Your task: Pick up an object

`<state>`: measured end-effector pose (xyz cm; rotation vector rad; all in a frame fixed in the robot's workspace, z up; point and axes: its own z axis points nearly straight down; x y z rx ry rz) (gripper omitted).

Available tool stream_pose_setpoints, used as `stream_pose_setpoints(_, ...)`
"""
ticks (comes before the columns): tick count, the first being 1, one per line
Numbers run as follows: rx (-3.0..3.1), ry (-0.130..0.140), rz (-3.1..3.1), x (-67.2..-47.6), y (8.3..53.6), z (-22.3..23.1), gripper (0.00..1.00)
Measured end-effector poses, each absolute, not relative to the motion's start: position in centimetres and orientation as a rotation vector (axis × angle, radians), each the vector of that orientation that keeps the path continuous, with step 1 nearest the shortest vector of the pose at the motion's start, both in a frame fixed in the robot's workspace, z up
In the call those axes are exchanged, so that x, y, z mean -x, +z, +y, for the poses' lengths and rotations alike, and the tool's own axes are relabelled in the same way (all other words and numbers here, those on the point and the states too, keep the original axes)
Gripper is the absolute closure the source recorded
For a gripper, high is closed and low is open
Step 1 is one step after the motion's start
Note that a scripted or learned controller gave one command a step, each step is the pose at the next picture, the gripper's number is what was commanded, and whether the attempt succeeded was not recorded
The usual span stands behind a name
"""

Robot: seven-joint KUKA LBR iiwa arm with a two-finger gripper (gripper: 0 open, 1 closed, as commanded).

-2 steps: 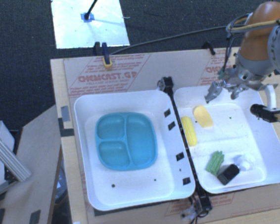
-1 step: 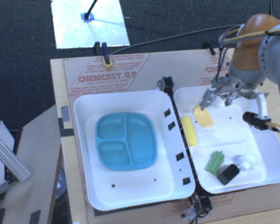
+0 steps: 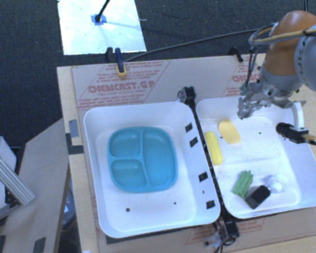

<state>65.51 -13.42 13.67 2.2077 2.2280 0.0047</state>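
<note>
Two bins: the left (image 3: 145, 113) holds one blue plate (image 3: 143, 158); the right (image 3: 309, 174) holds one yellow block (image 3: 229, 132), one corn (image 3: 213, 147), one green piece (image 3: 243, 183), one black item (image 3: 257, 196), and something whitish, unclear. Tool (image 3: 246, 109) above its far edge; grip state indistinct

Printed in red-brown capitals on the protective sheet (image 3: 142, 80) lying under the two bins, at the far left: "CHEMCAST", followed by letters that look like "GP". Beneath that, smaller lines of print, too fine to read. Repeated at the far right of the same sheet, near the arm, partly covered and slanted, so only fragments legible. Otherwise nothing readable: no numbers, no labels on the bins or their contents.
</note>
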Motion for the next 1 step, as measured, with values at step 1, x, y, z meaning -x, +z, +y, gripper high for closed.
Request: stream_pose_setpoints(1,-2.210,0.007,2.225,-66.10,18.43,-12.75,1.00)
